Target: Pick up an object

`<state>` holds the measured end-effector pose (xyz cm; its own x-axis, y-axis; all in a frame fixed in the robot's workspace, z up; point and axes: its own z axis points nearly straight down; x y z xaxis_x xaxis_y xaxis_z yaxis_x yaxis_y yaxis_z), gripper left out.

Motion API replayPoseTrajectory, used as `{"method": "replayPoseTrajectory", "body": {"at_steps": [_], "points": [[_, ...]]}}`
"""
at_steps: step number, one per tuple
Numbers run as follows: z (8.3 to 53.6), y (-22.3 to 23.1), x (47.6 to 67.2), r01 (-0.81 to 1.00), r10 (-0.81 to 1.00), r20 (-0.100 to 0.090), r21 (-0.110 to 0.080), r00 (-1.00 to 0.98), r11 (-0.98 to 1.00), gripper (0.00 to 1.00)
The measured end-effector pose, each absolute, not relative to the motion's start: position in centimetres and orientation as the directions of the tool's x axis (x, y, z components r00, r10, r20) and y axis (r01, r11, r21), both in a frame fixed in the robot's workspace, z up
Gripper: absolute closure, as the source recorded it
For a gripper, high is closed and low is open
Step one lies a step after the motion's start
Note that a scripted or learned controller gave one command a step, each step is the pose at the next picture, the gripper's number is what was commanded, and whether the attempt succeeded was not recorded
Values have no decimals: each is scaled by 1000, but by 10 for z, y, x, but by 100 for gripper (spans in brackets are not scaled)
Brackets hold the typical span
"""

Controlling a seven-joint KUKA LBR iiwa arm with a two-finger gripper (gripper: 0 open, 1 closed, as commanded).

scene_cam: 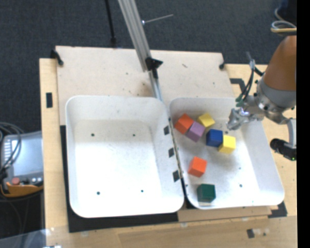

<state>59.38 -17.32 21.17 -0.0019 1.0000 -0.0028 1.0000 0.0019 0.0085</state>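
Honestly looks like an easy set of targets: seven small cubes, all in the right bin [258, 187], nothing in the left bin [119, 200]. Probably light, stiff blocks, wood or foam by the look, so no crushing worries, though painted faces may slip a bit. Best bet seems the green cube [206, 192] at the near edge or the lone orange cube [197, 166] mid-bin, both well apart from neighbours, so free flat sides to pinch. Trickier up far: second orange cube [184, 123] touching the purple cube [196, 131], blue cube [214, 138] touching a yellow cube [227, 143], another yellow cube [206, 120] just beside. Gripper [235, 119] hovers near that cluster, right of it; can't tell the jaw state from here.
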Motion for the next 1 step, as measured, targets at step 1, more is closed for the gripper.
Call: {"method": "replayPoseTrajectory", "body": {"at_steps": [1], "points": [[239,-175,595,1000,1000,-2,5,-4,4,100]]}}
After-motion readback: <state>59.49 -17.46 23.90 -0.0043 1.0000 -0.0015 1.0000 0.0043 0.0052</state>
